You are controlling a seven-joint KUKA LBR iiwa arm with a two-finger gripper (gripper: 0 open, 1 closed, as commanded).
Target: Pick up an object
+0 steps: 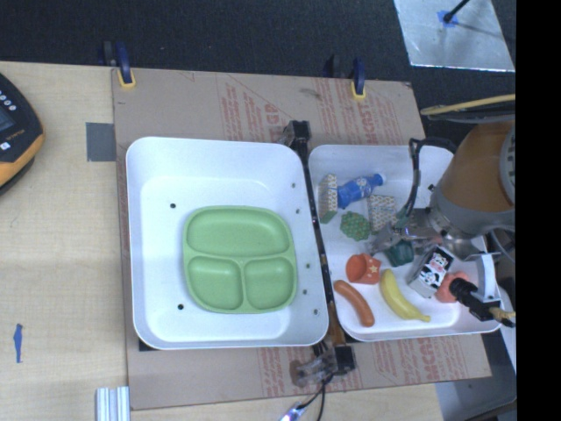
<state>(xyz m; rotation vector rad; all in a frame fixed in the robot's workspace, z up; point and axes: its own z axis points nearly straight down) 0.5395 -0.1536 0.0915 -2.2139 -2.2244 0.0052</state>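
The arm is reaching into the right bin (pixel 351 330) from the right, and its end effector (pixel 405 238) is hanging low among the toys, just above a small dark teal piece (pixel 401 253); whether anything is sitting between its tips cannot be told, since the metal parts are blurring together there. Any toy would serve as the object to pick up, and the nearest candidates are crowding close: the green broccoli (pixel 355 226) is lying just to its left, the tomato (pixel 362 267) below and left, the banana (pixel 400 296) below, and the black-and-white carton (pixel 429 270) to its lower right. The blue bottle (pixel 360 188) is sitting up and left, the sausage (pixel 354 303) farther down-left. Doing this well probably means committing to one piece, centring over it, and descending straight so neighbours are not being nudged aside. The left bin (pixel 149 235), holding a green divided plate (pixel 239 258), is lying well away to the left.
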